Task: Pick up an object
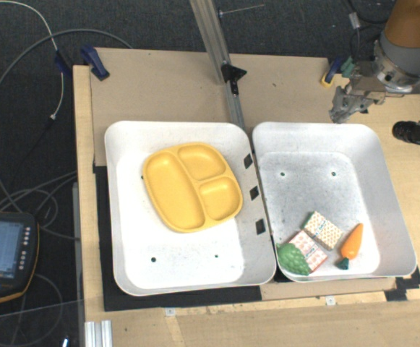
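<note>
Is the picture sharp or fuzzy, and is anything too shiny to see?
Camera view: mostly sharp; the yellow tray and toy carrot have crisp edges. The white bins are bright but not glaring, with speckles showing. The pincer near the top right looks a little soft. Shadows are faint.

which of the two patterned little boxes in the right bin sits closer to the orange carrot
The small patterned box with the yellowish dotted top, lying just left of the orange toy carrot. The other patterned box, pinkish, lies against the green toy.
</note>
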`<state>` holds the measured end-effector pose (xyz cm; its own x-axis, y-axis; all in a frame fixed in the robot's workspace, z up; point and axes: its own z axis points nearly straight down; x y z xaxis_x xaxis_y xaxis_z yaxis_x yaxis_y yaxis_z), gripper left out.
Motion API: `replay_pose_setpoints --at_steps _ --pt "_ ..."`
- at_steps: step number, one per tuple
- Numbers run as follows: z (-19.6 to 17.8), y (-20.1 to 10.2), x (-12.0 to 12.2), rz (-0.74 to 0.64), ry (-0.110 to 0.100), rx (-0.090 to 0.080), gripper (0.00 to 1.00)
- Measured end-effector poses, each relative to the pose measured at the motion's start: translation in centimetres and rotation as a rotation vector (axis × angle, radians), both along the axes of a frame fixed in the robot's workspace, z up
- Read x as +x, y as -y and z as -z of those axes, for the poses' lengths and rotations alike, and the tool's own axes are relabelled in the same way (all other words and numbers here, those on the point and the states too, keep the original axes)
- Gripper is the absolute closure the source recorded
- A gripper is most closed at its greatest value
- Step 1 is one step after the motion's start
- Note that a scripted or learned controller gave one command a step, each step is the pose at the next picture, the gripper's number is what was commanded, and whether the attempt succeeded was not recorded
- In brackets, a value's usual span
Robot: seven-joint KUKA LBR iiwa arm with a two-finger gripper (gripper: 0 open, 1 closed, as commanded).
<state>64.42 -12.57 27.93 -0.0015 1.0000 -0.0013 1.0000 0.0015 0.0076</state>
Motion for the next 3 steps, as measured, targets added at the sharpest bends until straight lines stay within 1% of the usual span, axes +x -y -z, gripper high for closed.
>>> replay_pose_setpoints --at_steps 1,3 --pt "-0.3 -5.4 -2.4 -0.005 -0.009 0.004 1.00" --pt "-0.7 -15.1 -6.5 -0.005 -0.011 0.004 1.00"
